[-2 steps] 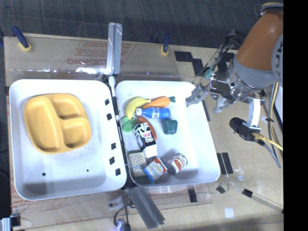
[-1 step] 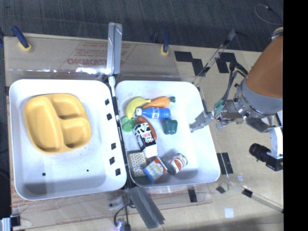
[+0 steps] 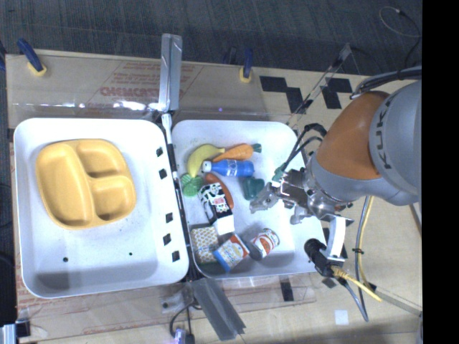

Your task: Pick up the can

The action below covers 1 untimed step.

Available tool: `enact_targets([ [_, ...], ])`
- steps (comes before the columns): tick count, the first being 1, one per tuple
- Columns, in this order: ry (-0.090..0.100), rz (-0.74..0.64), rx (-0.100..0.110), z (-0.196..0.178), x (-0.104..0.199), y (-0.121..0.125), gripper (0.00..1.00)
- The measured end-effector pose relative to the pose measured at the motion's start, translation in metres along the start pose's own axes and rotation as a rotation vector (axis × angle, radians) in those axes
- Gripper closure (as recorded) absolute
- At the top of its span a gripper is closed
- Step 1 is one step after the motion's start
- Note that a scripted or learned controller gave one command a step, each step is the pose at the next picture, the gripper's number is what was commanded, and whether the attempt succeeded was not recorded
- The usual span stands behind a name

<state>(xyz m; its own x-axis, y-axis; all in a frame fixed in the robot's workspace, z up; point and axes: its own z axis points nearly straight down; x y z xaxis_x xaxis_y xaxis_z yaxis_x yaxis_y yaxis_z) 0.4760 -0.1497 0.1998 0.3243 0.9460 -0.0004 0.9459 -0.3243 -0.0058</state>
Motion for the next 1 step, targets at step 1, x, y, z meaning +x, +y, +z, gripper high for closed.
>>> enact_targets([
  [1,0.001,-0.078,-0.003,0.1085,-0.0378,0.0191,0.00],
])
